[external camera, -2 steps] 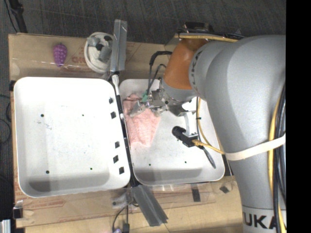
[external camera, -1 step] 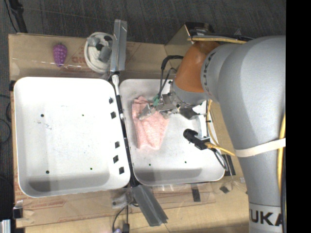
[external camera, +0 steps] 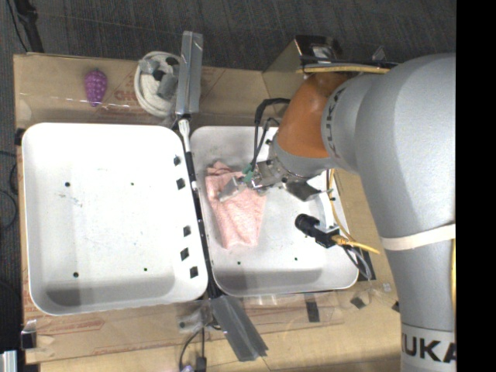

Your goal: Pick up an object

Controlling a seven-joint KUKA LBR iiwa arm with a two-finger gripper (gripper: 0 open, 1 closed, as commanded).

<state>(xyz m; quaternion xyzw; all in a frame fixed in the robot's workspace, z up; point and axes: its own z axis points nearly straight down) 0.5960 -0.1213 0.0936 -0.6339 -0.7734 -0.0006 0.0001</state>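
Camera view, crumpled pale pink cloth [external camera: 236,211], right bin [external camera: 310,273], gripper [external camera: 246,180] touching.

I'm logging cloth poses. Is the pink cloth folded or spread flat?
Bunched: the pink cloth lies crumpled in the right bin, beneath the gripper.

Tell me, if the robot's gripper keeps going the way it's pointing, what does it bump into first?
Most likely the pink cloth. The gripper points down-left at it in the right bin, though depth is hard to judge.
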